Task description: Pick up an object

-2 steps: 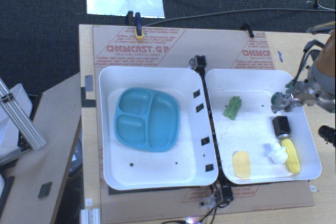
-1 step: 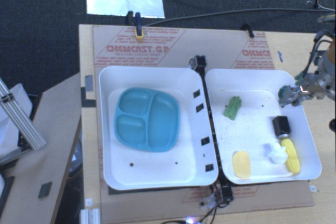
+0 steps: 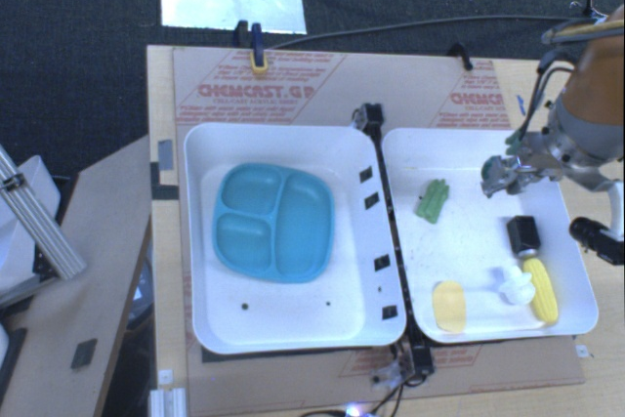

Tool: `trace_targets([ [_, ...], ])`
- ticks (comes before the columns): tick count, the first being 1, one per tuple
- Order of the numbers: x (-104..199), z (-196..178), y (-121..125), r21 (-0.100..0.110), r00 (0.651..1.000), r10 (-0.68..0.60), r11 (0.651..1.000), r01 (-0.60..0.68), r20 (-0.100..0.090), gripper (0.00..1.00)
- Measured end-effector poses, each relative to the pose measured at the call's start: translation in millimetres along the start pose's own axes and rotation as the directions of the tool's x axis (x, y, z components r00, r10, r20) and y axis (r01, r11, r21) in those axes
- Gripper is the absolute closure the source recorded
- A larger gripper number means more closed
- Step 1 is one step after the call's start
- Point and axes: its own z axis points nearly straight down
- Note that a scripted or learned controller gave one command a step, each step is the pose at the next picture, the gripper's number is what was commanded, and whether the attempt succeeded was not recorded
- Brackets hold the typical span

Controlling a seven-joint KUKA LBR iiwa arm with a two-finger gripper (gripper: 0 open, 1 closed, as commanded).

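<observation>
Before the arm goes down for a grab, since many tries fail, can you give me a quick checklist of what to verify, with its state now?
1. Gripper is above the right bin: ok.
2. Fingers open: cannot tell.
3. Nothing in the gripper: cannot tell.
4. Green piece lies apart from the other things: ok.
5. Yellow brush lies free: not ok, the white piece touches it.
6. Blue plate in the left bin is out of the way: ok.

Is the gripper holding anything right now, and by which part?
Nothing visible in the gripper; it hovers over the right bin, apart from the green object.
</observation>
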Motion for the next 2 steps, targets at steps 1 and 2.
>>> trace_targets([
  [1,50.7,11.4,0.2,0.001,1.0,-0.001,1.0,0.001,-0.002,1.0],
  [2,99.1,19.2,-3.4,0.002,1.0,-0.001,1.0,0.001,-0.002,1.0],
])
